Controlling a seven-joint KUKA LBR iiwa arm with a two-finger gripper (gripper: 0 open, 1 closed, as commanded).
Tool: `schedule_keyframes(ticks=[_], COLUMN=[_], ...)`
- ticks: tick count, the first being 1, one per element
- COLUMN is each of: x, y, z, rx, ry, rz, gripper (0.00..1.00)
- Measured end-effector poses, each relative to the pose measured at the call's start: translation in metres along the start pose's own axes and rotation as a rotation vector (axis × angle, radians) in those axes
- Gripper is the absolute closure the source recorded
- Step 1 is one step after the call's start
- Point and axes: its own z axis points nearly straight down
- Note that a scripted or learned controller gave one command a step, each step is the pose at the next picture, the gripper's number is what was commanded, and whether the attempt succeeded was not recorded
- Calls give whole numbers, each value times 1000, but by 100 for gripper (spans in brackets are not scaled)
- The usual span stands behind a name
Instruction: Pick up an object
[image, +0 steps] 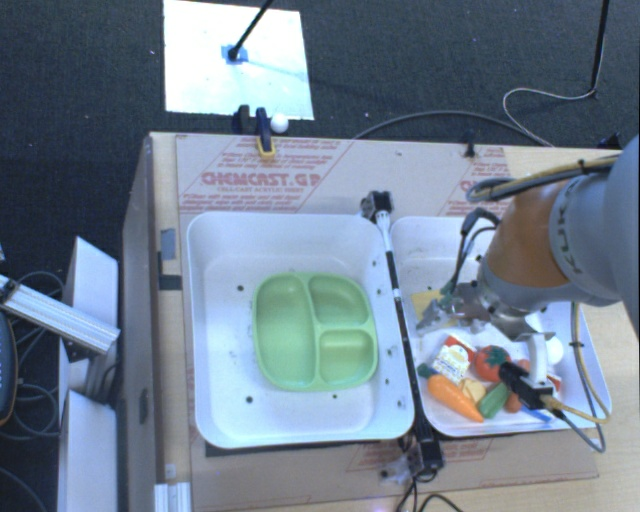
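2 white bins (215, 300) lie side by side: the left holds a green divided plate (315, 330), the right toy food (470, 375) below the gripper (440, 315), grip state indiscernible.

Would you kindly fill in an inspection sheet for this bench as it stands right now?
Surface: bench covered by a printed sheet, bearing two white bins side by side.
Job's things: right bin holds a carrot, a red-and-white packet, a yellow piece and small red and green items.
Clutter: green divided plate in the left bin.
Grippers: tool low over the right bin; finger state unclear.
Cables: black cable on the floor; yellow-tipped cord at the right bin's edge.
Surroundings: dark carpet, white sheet behind the bench.
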Motion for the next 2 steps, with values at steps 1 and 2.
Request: schedule_keyframes(ticks=[1,2], x=[-6,-1], y=[46,104], z=[-1,-1], rx=[-3,-3], ry=[0,0], rz=[-2,-3], gripper=[0,0])
